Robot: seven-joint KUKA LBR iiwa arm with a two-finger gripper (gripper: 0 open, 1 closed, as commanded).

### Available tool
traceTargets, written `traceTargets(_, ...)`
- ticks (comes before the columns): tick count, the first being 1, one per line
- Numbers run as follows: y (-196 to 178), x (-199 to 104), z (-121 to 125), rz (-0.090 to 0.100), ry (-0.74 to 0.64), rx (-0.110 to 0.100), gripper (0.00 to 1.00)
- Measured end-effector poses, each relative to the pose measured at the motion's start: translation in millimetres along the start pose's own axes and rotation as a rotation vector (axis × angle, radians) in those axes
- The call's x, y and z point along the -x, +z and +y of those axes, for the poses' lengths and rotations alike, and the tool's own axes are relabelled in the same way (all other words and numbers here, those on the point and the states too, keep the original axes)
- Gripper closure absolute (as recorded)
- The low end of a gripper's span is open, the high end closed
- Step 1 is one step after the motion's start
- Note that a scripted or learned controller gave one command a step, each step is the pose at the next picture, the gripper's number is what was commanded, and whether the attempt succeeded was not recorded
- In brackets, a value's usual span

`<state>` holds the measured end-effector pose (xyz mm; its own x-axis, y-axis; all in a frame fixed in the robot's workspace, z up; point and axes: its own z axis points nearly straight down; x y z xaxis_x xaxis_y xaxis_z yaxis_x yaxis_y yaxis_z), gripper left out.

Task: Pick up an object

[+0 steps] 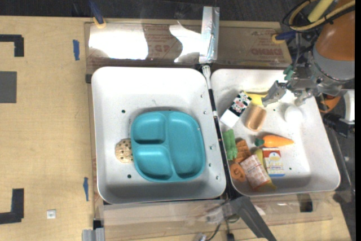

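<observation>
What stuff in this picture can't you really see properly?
- Cookie in the left bin: partly tucked behind the teal tray.
- Toy pile in the right bin: the carrot, the green piece and the packets overlap, and their labels are too small to read.
- Gripper: blurry, so its grasp is unclear.
- Arm: cut off by the right edge.

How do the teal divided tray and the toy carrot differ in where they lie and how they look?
The teal divided tray lies in the left bin; the toy carrot lies in the right bin. The tray is much larger, broad and flat with three compartments, while the carrot is small, slim and tapered. The tray is teal, the carrot orange. Both rest on a bin floor, apart from the pincer.
</observation>
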<state>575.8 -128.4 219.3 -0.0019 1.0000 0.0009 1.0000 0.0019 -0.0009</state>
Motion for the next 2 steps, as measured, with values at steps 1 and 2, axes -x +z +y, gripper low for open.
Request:
traceTargets(1, 89, -23, -6, 0.001, -0.286, -0.002, 0.00)
traceTargets(2, 132, -16, 43, -0.003, -0.683, 0.007, 0.00)
